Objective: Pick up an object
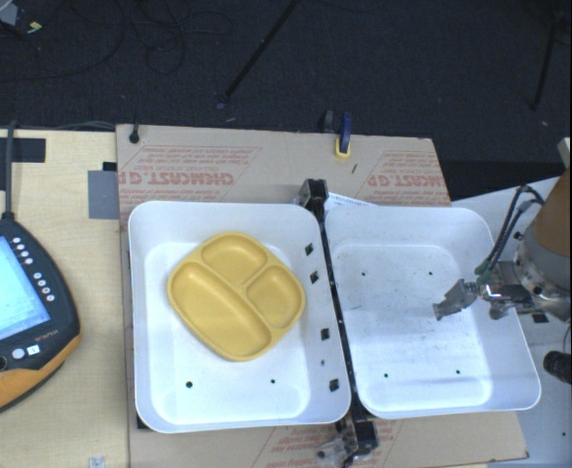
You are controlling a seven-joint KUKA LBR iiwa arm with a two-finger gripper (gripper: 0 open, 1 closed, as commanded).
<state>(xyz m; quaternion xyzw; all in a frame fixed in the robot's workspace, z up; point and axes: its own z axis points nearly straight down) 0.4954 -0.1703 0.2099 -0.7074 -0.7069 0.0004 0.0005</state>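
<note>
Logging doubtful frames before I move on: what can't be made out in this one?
- Tool, camera view: small and blurred over the right bin; its finger state is unreadable.
- Arm: cut off by the right edge above the wrist.
- Yellow divided plate in the left bin: its underside is hidden by the plate itself.

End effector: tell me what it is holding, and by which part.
Nothing. The end effector hangs over the right bin, and the yellow plate lies apart in the left bin.
</note>
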